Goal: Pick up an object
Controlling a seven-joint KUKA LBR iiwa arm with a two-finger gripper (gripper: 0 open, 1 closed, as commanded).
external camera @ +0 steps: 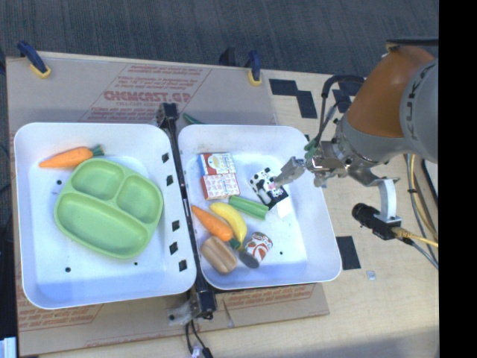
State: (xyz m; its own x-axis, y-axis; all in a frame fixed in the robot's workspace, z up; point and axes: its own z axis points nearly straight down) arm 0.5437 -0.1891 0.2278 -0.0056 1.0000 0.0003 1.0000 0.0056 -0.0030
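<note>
While the gripper (pixel 277 187) hangs low in the right bin (pixel 317 237) at a black-and-white cow toy (pixel 261 179), jaw state impossible to tell, the step looks like the grasp itself, so next should come a firm close and straight lift.

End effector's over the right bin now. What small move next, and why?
Probably lower straight down a little. The end effector sits right at the black-and-white toy, beside the green stick in the right bin, and I can't see that anything is held yet.
</note>
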